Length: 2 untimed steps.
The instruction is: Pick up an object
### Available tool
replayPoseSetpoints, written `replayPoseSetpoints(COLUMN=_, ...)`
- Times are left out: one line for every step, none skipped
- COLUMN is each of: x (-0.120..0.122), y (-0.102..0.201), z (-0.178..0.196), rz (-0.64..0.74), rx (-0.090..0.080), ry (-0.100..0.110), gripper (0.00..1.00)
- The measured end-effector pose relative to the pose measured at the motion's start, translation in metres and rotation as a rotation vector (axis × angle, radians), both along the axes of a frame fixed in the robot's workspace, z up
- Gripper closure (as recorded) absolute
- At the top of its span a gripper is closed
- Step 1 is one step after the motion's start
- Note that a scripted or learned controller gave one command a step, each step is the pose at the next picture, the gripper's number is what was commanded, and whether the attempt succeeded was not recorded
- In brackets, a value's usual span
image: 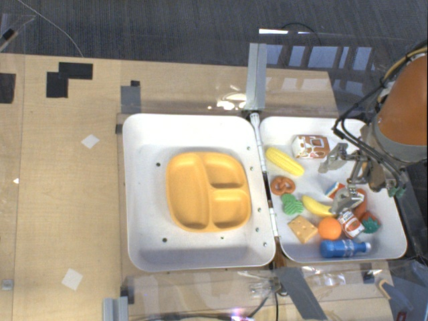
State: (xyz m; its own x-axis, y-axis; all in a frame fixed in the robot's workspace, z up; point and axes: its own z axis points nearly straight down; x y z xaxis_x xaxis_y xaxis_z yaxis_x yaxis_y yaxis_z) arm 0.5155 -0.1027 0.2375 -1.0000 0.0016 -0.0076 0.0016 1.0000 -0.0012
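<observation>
The bench [60, 199] looks like pale wood, smooth and a bit dull. The two white bins [144, 199] look like smooth plastic with a soft shine. In the left bin lies a yellow tray [207, 189], smooth plastic and a little glossy. The toy food in the right bin looks like shiny plastic: the corn [284, 160], the banana [315, 206], the orange [329, 229] and the blue bottle [343, 248]. The arm [408, 112] has a smooth orange band with a dull shine. The floor past the bench's far edge looks like dark, rough carpet [167, 19].
</observation>
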Motion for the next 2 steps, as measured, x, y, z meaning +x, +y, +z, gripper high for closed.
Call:
replayPoseSetpoints(x=-0.022, y=-0.050, z=-0.133, rz=-0.196, rx=-0.001, ry=-0.017, gripper=0.00)
replayPoseSetpoints(x=0.036, y=0.011, z=-0.145, rz=-0.534, rx=0.007, ry=-0.001, gripper=0.00)
